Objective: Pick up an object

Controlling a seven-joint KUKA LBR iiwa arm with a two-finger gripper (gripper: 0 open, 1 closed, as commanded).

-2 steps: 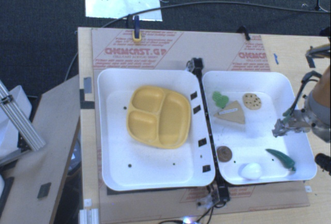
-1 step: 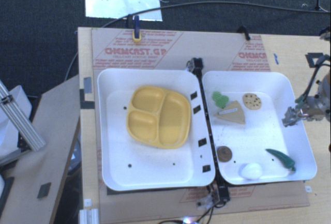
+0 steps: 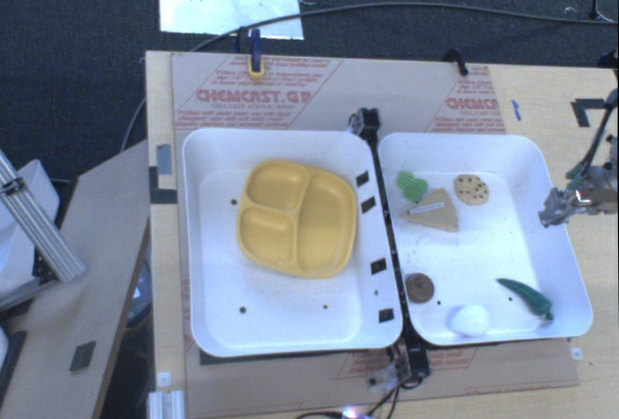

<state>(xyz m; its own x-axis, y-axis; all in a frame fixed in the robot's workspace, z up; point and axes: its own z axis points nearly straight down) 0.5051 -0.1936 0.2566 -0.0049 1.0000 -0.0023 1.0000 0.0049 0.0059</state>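
Right bin [image 3: 556, 243], near to far: white egg [image 3: 471, 319] at the near wall; green pepper [image 3: 524, 296] near-right; brown disc [image 3: 419, 287]; tan wedge [image 3: 433, 213]; cookie [image 3: 471, 189]; green piece [image 3: 412, 185]. Left bin [image 3: 208, 243]: yellow divided plate [image 3: 297, 218], centred. Gripper [image 3: 561, 208] at the right bin's right rim, nothing seen held; jaw state cannot be told.

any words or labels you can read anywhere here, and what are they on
"CHEMCAST GP": red print on the protective sheet behind the left bin, left side.
"CHEMCAST": the same red print, repeated at a slant on the sheet's right part; the lines under it are too blurred to read.
Smaller red lines under the left logo: too small to read.
Tag on the tan wedge: unreadable.
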